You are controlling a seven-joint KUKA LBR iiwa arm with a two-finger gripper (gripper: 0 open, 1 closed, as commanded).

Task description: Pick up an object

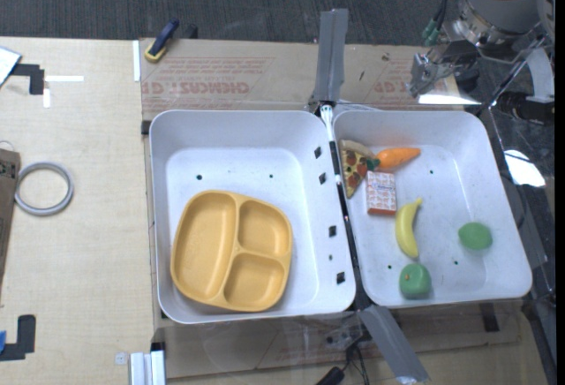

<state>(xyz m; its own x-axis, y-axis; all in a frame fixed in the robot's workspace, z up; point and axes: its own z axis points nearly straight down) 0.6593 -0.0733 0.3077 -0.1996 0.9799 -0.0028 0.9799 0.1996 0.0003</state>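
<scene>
Light, stiff plastic banana point(407, 230) in right bin point(494, 154); best pinched across curved middle. Gripper point(439, 65) above bin's far rim; finger gap impossible to tell.

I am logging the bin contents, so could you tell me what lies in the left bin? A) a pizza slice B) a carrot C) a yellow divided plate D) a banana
C: the yellow divided plate lies in the left bin, while the toy foods lie in the right one.
</scene>
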